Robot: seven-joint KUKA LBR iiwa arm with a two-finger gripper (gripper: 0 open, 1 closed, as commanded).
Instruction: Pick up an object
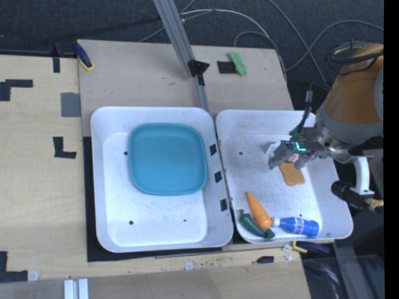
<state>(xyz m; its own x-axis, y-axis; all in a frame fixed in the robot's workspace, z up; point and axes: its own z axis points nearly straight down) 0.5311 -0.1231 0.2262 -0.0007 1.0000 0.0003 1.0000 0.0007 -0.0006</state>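
From my remote station I watch the arm [352, 101] reach in over the right bin [249, 132], my landmark for everything here. Its gripper [288, 156] hangs above the middle of that bin, directly over a flat tan piece [293, 175] that lies on the bin floor; whether the fingers are touching it I cannot say, and I cannot tell whether the jaws stand apart or together, since the dark tool head hides them.

Toward the near edge of the same bin lies an orange carrot [258, 209], its green top [254, 225] pointing at the near rim. Just beside the carrot, along that near rim, rests a small bottle [299, 227] with a blue body and white ends, lying on its side.

Touching the right bin's left wall sits the left bin [109, 167], and inside it a square teal plate [168, 158] lies flat, closer to the far wall than to the near one.

Beyond the right bin's far rim, on the bare wooden bench [37, 167], a small green object [237, 64] lies near a slanted metal post [181, 39].
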